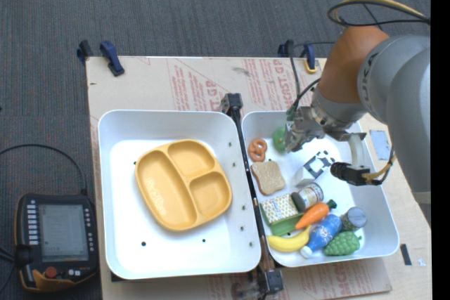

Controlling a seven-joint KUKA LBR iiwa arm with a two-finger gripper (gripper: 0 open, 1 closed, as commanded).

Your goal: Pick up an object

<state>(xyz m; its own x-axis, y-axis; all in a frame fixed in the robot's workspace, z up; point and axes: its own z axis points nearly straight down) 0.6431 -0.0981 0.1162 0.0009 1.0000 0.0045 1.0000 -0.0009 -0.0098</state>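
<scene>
The right bin (pixel 376 225) holds a pile of toy food: a pretzel (pixel 257 148), a slice of bread (pixel 268 177), a green object (pixel 280 140), a small jar (pixel 307 197), a carrot (pixel 312 215), a banana (pixel 289 242), a blue bottle (pixel 323 233) and green grapes (pixel 342 243). My gripper (pixel 299 133) hangs low over the bin's upper left part, right beside the green object. The wrist hides its fingertips.
The left bin (pixel 123 130) carries a yellow divided plate (pixel 183 183). A teach pendant (pixel 53 230) lies on the floor to the left. Blue clamps (pixel 110 56) hold the board's far edge. The arm's grey body (pixel 394 95) overhangs the right bin's far side.
</scene>
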